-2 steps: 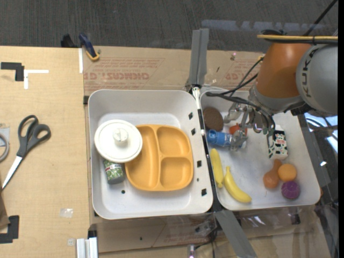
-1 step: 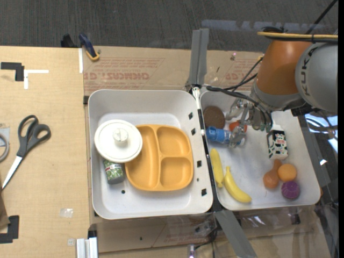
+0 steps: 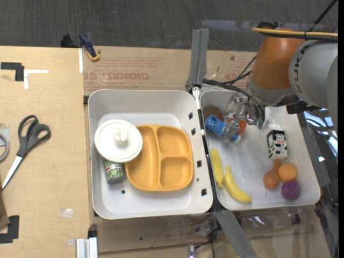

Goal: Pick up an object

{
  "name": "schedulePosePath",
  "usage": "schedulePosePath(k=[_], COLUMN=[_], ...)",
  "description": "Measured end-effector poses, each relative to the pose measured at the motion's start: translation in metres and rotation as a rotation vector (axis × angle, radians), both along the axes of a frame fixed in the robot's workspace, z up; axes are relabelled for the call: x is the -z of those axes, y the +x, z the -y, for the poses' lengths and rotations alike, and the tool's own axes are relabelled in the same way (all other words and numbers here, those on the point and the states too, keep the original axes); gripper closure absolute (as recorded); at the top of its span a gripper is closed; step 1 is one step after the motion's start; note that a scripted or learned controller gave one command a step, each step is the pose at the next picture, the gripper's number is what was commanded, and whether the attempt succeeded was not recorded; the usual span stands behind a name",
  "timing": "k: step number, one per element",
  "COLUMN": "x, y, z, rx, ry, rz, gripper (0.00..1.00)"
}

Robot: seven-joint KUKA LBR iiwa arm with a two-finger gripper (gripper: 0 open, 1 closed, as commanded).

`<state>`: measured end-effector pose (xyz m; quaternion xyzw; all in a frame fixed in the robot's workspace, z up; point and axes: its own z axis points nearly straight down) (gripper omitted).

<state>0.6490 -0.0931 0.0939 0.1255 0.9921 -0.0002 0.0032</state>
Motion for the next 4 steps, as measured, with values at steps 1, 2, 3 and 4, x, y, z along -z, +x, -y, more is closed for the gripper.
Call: schedulePosePath(k=[1,2,3,4], x=[0.001,0.002,0.002,-0.008], y=[-0.025,-0.042,-0.048,-0.047], z=[0.002,0.003,0.006,0.007], rx=[0.194,0.271,0.365,0.363], ry=[0.001,0.002,0.002,0.001], rz=[-0.004,-0.004,-0.005,-0.002], gripper=[0.00,0.00,0.00,1.00])
